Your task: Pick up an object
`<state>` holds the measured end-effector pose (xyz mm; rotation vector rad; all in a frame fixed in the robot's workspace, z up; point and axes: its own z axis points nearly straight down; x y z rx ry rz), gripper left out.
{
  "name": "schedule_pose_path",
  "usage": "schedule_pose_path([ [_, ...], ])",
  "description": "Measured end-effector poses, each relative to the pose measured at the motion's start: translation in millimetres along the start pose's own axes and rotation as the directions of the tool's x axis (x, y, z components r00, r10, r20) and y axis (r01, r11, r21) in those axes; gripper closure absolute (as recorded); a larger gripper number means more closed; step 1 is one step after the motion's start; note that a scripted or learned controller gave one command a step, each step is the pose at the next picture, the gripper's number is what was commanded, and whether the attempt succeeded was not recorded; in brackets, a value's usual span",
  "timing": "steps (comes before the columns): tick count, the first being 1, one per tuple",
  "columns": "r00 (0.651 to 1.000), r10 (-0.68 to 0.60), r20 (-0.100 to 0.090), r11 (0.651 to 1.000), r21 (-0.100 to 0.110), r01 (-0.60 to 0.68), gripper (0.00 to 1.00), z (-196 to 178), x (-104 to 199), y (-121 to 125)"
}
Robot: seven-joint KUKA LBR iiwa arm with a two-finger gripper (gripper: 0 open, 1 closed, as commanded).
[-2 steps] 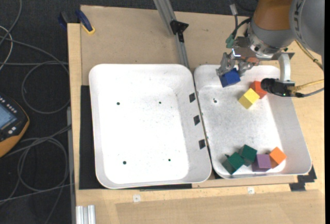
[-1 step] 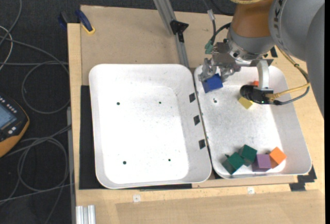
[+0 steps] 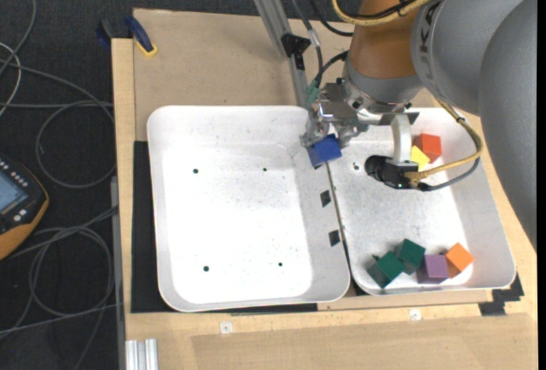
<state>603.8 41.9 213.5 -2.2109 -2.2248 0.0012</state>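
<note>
My gripper point(image 3: 328, 131) is over the divide between the two bins, near their far end, fingers pinching a blue block point(image 3: 325, 151) that hangs just below them, right above the left bin's right rim. Can't tell whether the block is clear of the rim or touching it. Left bin point(image 3: 171, 189) is a shallow white tray, floor speckled with fine dark flecks and four small dark dots spaced toward its corners. Right bin point(image 3: 486, 198) sits flush beside it. It holds an orange block point(image 3: 428, 144) and a yellow block point(image 3: 419, 158) touching each other near the far side, just beside my wrist hardware. Along its near edge there's a cluster: two dark green blocks point(image 3: 397, 262), a purple block point(image 3: 436, 266) and a second orange block point(image 3: 459, 257), all bunched together. Small black tabs point(image 3: 325, 199) mark the seam between the bins. Both bins rest on a tan bench board point(image 3: 213, 44) with a black mat point(image 3: 141, 223) showing along the left bin's outer edge. A blue-and-yellow clamp point(image 3: 141, 34) grips the board's far left corner. A slanted metal post point(image 3: 269, 2) rises behind the bins. Floor is dark grey carpet point(image 3: 60, 36) with loose black cables point(image 3: 51, 117) looping over it. A yellow-cased handheld unit point(image 3: 17, 202) lies at the left edge.
</note>
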Motion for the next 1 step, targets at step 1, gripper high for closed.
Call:
schedule_pose_path([
  [1, 1.000, 0.001, 0.001, 1.000, 0.001, -0.001, 1.00, 3.7, 44.5, -22.9],
])
